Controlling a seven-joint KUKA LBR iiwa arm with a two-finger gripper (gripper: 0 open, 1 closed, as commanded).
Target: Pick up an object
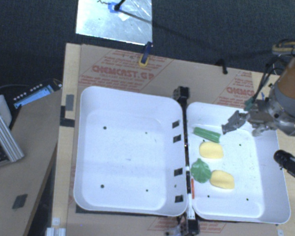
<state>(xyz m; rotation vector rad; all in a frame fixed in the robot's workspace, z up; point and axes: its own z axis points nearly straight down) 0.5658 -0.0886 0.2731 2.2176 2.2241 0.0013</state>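
Camera view shows the tool (235, 121) hanging above the right bin (264, 207), over its far half, with nothing between its fingers that I can see; how far apart they stand I cannot tell, since they read as one grey wedge at this slant.

Taking the right bin as the landmark, all the pickable things lie in its near-left part, close to the wall it shares with the left bin (133, 100). The green strip (206, 133) lies furthest back, just beside the tool's tip and a little to its near-left. In front of it sits a yellow lump (211, 150), then the leafy green piece (201, 170), with the second yellow lump (222, 179) touching or almost touching it.

What could go wrong, as I judge it: the strip is thin and flat, so fingers coming down on it may close on the bin floor and slide over it. The leafy piece and the nearer yellow lump lie so close that a grab at one could nudge or drag the other. The shared wall could also block a finger on that side.

Count: two bins, two yellow lumps, one green strip, one leafy green piece.
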